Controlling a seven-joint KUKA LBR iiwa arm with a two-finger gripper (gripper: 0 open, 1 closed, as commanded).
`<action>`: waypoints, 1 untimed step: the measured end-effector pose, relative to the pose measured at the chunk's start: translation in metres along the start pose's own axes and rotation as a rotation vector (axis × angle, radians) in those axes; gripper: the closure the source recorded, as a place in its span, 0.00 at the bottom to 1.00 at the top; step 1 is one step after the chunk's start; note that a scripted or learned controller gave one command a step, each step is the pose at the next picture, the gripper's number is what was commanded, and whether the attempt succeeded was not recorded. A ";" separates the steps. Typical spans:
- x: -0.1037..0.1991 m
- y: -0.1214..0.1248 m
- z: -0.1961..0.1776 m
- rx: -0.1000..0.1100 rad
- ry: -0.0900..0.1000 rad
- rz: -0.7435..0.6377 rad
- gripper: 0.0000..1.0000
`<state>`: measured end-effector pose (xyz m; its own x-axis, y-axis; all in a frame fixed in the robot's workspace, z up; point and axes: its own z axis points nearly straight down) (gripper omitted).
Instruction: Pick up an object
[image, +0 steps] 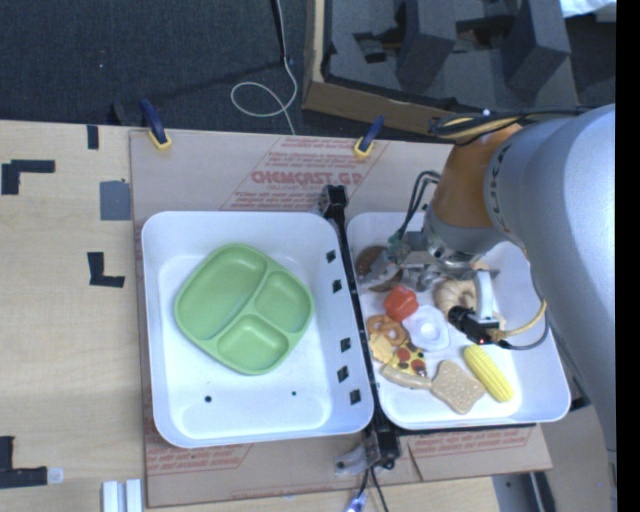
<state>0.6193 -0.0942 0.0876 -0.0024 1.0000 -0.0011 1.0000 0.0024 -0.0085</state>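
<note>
Down in the right bin (545, 400), the tool (412, 262) hangs just above a tomato (401, 302).

A light wooden bench (60, 330) fills the frame's lower left. On it lies a brown cardboard sheet (290, 175) — clamped along its upper edge — and on that sheet two white bins (160, 330) sit side by side, touching at centre.
</note>
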 end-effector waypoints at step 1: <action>-0.002 -0.053 0.006 -0.007 0.000 0.002 0.00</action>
<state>0.5660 -0.0964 0.0825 -0.0008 1.0000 -0.0014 1.0000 0.0008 -0.0012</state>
